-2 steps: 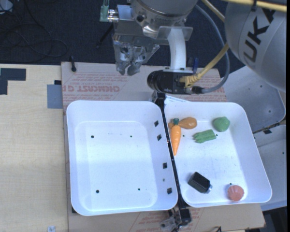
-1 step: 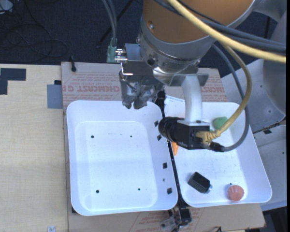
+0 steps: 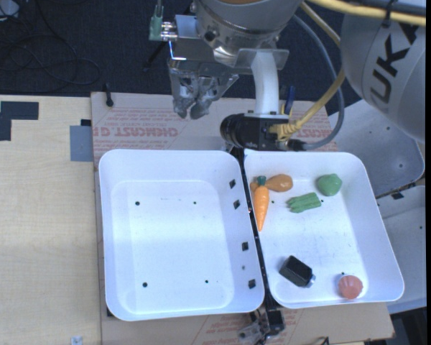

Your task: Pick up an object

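The right bin [image 3: 373, 214] holds a carrot [image 3: 260, 205] by its left wall, an orange-brown lump [image 3: 279, 183] touching the carrot's top, a green pickle-shaped piece [image 3: 303, 203], a round green piece [image 3: 330, 185], a black block [image 3: 297, 271] and a pink-red ball [image 3: 350, 287]. My gripper [image 3: 195, 108] hangs high beyond the far rim of the left bin [image 3: 115, 192], well away from all the objects. Its fingers point down and look close together, with nothing seen between them.
A black mount [image 3: 255, 131] with cables stands just behind the divider between the bins. Brown cardboard [image 3: 140, 124] lies under the bins. The pale wooden bench [image 3: 36, 214] stretches to the left, with dark patches on it.
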